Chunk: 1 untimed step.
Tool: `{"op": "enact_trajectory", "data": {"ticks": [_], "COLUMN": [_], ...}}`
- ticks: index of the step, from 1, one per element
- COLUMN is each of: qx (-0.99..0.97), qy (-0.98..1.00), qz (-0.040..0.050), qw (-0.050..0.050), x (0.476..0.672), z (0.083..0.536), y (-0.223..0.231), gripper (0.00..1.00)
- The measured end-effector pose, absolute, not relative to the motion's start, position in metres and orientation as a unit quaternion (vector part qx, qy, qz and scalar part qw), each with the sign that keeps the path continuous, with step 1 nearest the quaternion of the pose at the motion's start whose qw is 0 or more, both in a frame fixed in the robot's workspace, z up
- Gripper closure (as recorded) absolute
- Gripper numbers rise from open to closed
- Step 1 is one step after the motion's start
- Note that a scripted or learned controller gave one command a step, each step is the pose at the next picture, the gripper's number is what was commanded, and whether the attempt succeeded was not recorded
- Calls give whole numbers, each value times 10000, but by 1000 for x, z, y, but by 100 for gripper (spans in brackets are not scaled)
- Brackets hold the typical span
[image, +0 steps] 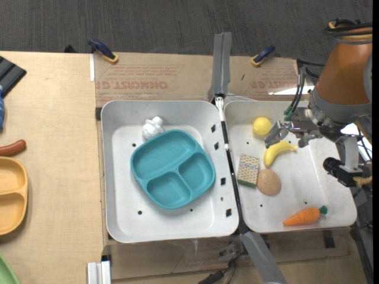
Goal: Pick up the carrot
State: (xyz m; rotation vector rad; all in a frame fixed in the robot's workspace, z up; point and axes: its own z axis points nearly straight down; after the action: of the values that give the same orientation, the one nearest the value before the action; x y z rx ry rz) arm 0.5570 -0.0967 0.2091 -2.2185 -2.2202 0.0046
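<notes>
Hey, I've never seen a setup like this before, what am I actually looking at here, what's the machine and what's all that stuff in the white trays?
This is one picture from a camera fixed above a workbench, looking down at a slant. The grey and orange shape at the right is a robot arm. At its end is a two-finger gripper, its tool for grasping, which hangs over the right bin.

Two shallow white bins sit side by side. The left bin holds a teal divided plate and a small white object beside it. The right bin holds toy food: a lemon, a banana, a cracker-like block, a round brown piece, and the carrot near the front edge.

The arm is meant to pick up the carrot, which lies untouched, well apart from the gripper. I see nothing between the fingers.
</notes>
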Motion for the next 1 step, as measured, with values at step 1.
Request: {"op": "enact_trajectory", "data": {"ticks": [1], "qx": [-6630], "qy": [-7486], "qz": [6], "qw": [0], "x": [597], "z": [191], "y": [-149], "gripper": [0]}}
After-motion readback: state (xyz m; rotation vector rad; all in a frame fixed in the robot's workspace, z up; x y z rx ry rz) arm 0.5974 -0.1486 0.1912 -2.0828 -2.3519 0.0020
